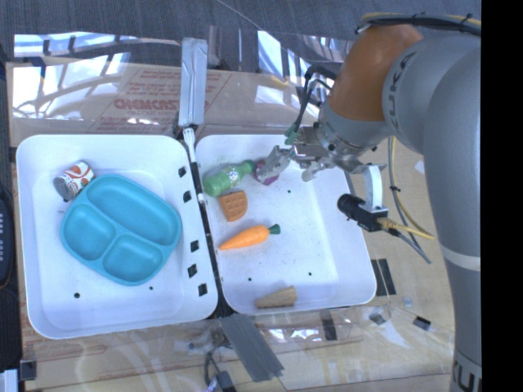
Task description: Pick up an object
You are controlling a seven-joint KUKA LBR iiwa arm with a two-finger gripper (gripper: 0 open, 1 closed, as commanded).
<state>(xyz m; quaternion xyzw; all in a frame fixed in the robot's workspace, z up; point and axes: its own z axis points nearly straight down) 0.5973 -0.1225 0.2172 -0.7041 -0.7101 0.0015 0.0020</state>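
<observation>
Nearest the camera, a tan wedge [275,299] lies in the right bin [343,280]. At the bin's 11 o'clock, the green bottle [226,177] lies lengthwise, cap toward 3 o'clock, touching the gripper [272,167]; its grip cannot be told.

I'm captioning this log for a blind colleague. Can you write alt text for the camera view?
A grey arm reaches from the right, its claw over the right bin by a green bottle, with a waffle, carrot and bread below. The left bin holds a blue plate and a can.
</observation>
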